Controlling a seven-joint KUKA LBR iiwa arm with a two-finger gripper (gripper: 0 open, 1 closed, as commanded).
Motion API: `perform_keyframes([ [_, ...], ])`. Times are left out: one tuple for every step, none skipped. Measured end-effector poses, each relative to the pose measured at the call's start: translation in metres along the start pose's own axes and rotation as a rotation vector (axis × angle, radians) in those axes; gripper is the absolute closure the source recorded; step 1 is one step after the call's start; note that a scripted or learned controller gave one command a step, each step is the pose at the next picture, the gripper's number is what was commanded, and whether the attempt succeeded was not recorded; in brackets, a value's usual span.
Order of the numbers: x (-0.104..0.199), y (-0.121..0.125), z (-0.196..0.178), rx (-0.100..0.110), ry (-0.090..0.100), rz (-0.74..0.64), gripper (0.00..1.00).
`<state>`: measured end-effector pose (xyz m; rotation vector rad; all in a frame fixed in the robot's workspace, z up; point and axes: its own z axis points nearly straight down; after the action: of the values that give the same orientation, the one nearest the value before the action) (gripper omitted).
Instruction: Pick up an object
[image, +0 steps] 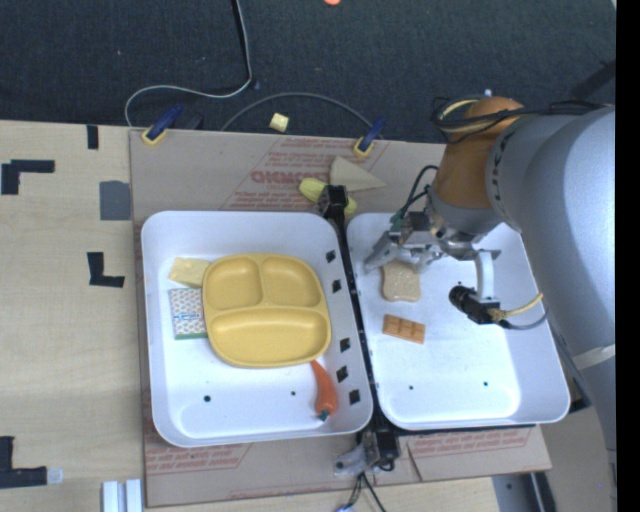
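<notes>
The gripper (402, 252) hung over the right bin (530, 400), just above a slice of bread (402, 285); a yellow plate (267, 309) and carrot (323, 388) lay in the left bin (160, 400).

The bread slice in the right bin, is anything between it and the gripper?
Nothing visible stands between them. The gripper hangs right over the bread slice in the right bin. The waffle piece lies nearer the camera, off to the side.

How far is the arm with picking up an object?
Done: the arm has reached into the right bin. In hand: the gripper hangs just above the toast slice, but nothing is seen between its fingers. Left: grasping and lifting. The waffle piece lies nearby, untouched.
</notes>
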<state>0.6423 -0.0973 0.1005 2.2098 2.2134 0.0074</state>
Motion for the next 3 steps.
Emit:
perform_keyframes([
  [-0.011, 0.008, 0.011, 0.008, 0.007, 0.0, 0.0],
  [-0.013, 0.019, 0.01, 0.003, 0.007, -0.003, 0.0],
  [-0.006, 0.007, 0.009, -0.008, 0.0, -0.001, 0.0],
])
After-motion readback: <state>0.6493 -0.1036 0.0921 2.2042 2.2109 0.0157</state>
